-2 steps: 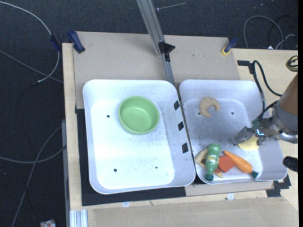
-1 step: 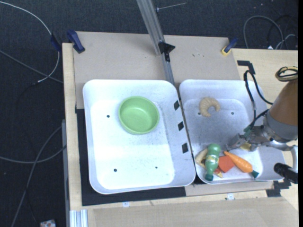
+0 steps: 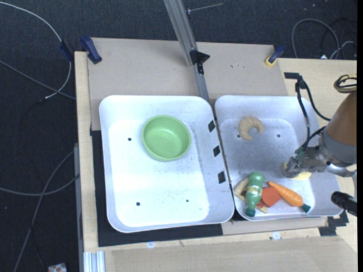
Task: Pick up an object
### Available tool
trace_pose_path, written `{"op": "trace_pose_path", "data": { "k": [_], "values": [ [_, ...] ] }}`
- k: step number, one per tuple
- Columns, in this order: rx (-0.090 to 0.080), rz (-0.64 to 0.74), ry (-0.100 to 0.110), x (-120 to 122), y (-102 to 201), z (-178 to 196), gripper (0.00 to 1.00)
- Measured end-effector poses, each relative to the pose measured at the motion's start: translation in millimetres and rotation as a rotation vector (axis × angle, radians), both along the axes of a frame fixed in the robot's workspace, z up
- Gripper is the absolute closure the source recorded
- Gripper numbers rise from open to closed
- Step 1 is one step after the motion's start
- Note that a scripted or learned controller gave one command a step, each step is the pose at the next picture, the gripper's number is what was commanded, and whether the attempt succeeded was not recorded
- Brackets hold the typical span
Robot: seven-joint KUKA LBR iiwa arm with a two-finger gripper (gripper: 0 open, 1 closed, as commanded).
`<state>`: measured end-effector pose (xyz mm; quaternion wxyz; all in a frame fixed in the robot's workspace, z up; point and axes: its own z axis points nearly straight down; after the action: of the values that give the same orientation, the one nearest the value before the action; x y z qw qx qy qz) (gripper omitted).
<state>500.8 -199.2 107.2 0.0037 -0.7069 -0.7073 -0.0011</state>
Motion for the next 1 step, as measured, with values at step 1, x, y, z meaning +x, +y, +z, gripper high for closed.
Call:
{"op": "trace_pose_path", "data": {
  "k": [1],
  "values": [
    [-0.009, -0.002, -0.010, -6.1, -7.4, 56.4, 1.00]
  ]
}}
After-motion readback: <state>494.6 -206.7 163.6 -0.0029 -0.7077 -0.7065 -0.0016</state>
